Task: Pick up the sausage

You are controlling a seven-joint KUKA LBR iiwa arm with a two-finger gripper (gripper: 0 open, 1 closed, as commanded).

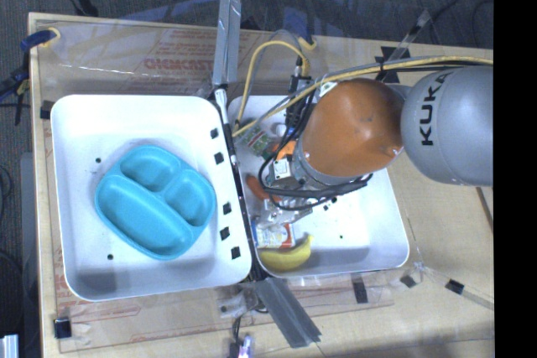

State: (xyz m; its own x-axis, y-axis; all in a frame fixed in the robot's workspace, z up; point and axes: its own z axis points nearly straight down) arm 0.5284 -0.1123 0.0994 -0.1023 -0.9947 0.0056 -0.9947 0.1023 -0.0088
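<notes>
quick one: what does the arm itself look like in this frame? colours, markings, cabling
The arm is smooth rounded grey, with "KUKA" in black letters on its side. Above the wrist sits a glossy orange band, dome-shaped from this angle. A yellow cable and black ones loop along it to the wrist, where small electronics and connectors cluster. The gripper itself is hidden beneath the wrist.

My own arm point(352, 138) hangs over the middle of the right bin point(394, 243), covering much of its floor. Along that bin's left side things crowd together: a yellow banana point(289, 256) at the near wall, a small packet point(273, 232) just above it. The bin's near right corner lies bare. In the left bin point(75, 130), a blue divided plate point(155, 201) takes the centre, with open floor around it.
</notes>
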